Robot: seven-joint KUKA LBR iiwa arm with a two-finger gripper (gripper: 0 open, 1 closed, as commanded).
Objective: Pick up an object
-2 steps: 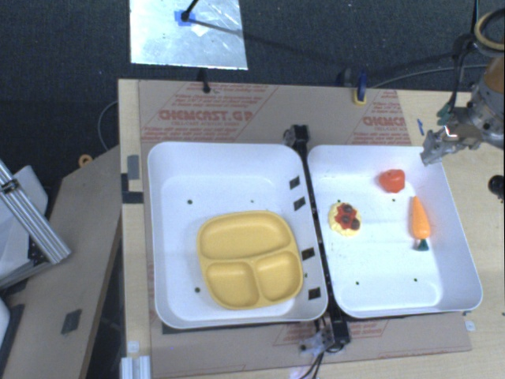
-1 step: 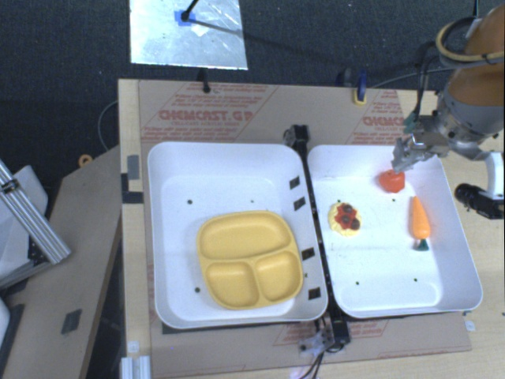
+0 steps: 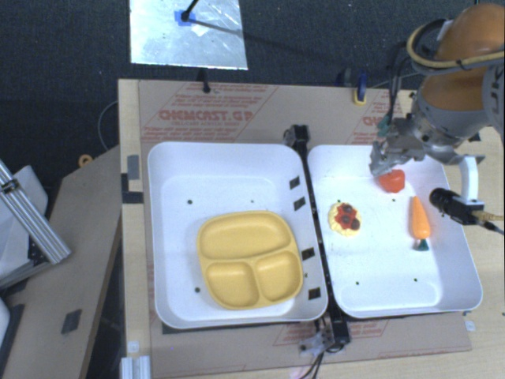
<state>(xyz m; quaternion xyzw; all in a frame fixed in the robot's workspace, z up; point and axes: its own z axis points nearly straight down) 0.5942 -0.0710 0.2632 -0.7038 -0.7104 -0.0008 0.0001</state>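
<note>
- My gripper (image 3: 387,164) hung low over the back of the right bin (image 3: 394,294), its tip just beside the red-orange object (image 3: 392,181) and seemingly touching its upper edge — though the view was too coarse there to be sure of contact.
- Whether the gripper was open or closed I could not tell; the metal parts ran together in a grey blur, and nothing showed the object gripped.
- That red-orange object lay on the bin floor near the back wall, and I judged it to be my target, it being nearest.
- Further out in the same bin lay a carrot (image 3: 420,219) to the right and a small pizza-like disc (image 3: 345,218) towards the divider, both apart from the target.
- The left bin (image 3: 229,164) held a yellow compartment tray (image 3: 249,259), well away from me.
- I judged the step to be the final approach — the next move called for settling squarely around the object, closing, then lifting straight up.
</note>
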